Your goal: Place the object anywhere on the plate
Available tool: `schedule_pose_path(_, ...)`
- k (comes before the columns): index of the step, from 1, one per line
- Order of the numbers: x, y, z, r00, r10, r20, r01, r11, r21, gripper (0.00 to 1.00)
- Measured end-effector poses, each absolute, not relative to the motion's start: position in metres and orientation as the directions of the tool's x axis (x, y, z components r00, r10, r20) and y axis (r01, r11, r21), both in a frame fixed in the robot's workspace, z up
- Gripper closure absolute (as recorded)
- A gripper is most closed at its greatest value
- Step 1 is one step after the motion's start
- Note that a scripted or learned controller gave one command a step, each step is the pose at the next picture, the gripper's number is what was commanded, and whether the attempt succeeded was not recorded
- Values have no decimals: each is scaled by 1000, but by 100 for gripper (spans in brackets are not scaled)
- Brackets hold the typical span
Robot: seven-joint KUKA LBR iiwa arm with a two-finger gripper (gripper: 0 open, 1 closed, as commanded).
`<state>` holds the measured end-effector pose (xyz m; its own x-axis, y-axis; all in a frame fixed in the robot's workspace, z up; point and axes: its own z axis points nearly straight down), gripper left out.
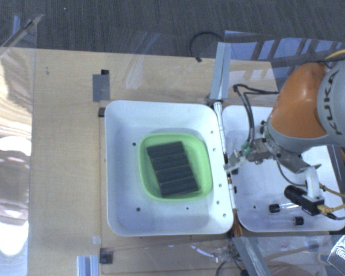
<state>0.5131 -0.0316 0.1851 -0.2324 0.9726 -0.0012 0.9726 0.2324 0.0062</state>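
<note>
The dark ribbed block (172, 168) lies flat on the green plate (205, 157), which sits near the middle of the left bin (121, 165). The block is turned slightly off square with the plate and rests wholly inside the rim, with green showing on every side. Judged from that, the placing looks done: the object is on the plate and nothing is touching it. The gripper (237, 158) hangs at the left edge of the right bin (259, 194), just beside the wall the two bins share and well apart from the block. From this angle I cannot tell whether it is spread wide or drawn narrow, and nothing is visible in its grasp. At most, what seems left is to take the arm clear. The tight spot for that is the shared wall and the upright metal post (221, 73) behind it, both close to the gripper (the bulky orange wrist sits over the right bin too, hiding much of its floor). The left bin has bare white floor all round the plate, widest along its left side and front.
</note>
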Motion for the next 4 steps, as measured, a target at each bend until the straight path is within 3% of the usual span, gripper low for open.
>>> schedule_pose_path(1, 520, 53, 185, -236, 972, 0, 972, 236, 7, 0)
schedule_pose_path(2, 540, -4, 186, -256, 967, -2, 967, 256, 7, 0)
schedule_pose_path(3, 534, 26, 222, -214, 977, -1, 977, 214, 8, 0)
schedule_pose_path(4, 556, -15, 189, -202, 979, -1, 979, 202, 4, 0)
